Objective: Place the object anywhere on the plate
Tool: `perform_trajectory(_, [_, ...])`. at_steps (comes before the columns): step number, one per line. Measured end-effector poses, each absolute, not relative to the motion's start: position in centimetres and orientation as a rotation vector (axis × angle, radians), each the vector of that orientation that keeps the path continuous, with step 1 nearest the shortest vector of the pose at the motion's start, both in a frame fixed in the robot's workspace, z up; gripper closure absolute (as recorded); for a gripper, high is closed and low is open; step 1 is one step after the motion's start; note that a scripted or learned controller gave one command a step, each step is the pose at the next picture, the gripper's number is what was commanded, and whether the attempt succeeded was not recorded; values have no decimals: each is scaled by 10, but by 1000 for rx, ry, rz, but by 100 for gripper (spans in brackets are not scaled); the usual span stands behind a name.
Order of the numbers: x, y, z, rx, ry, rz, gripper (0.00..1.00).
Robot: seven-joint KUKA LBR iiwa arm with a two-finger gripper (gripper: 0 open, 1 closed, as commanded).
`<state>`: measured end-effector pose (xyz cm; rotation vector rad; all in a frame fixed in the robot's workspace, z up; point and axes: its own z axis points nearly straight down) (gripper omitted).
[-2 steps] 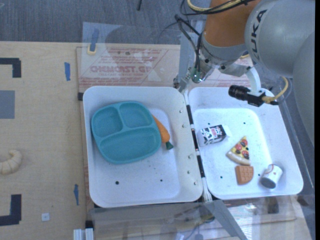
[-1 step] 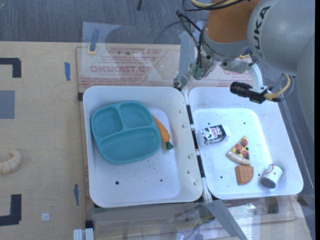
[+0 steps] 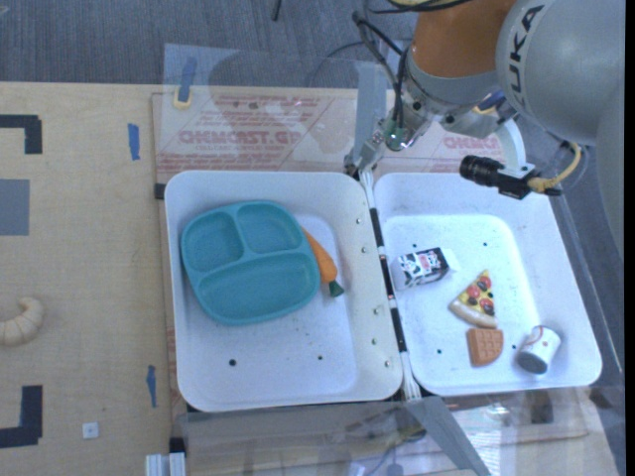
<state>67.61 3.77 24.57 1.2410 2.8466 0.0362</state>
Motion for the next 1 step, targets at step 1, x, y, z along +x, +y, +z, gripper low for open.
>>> perform_trajectory(1, [678, 38, 258, 1239, 2841, 43, 100])
